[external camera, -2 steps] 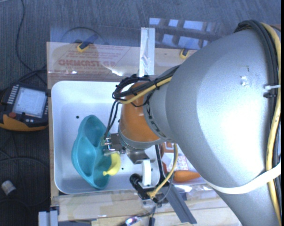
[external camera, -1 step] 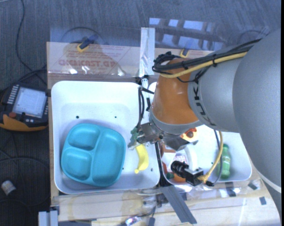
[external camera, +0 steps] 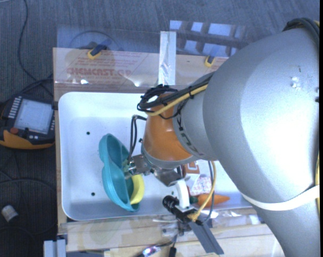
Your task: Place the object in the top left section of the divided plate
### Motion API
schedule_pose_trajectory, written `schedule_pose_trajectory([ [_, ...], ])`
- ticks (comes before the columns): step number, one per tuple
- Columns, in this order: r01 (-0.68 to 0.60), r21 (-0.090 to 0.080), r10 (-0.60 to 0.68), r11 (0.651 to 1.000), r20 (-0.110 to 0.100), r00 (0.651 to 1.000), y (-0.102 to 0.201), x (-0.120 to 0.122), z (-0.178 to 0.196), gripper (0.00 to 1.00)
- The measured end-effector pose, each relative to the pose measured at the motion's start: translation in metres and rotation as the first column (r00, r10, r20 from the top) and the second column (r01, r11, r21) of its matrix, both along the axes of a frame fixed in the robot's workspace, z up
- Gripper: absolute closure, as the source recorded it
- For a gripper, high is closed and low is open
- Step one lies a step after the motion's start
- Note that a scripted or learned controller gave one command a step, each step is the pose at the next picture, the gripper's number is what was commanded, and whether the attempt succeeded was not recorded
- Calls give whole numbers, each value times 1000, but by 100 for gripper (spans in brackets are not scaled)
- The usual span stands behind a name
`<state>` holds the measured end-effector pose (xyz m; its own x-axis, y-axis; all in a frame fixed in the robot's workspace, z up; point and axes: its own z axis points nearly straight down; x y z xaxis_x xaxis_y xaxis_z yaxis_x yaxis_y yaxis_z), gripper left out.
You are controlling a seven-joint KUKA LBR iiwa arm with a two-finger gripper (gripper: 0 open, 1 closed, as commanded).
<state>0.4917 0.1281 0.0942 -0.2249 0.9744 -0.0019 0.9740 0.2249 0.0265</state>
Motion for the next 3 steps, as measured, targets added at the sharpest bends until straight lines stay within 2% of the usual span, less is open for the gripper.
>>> schedule_pose_trajectory([
  [1,165,-9,-166,986,-28,986,-78,39,89,100],
  [2,95,-7,-95,995,-24,995,-28,31,17,100],
  [3,409,3,-409,913,-2,913,29,0,-2,100],
])
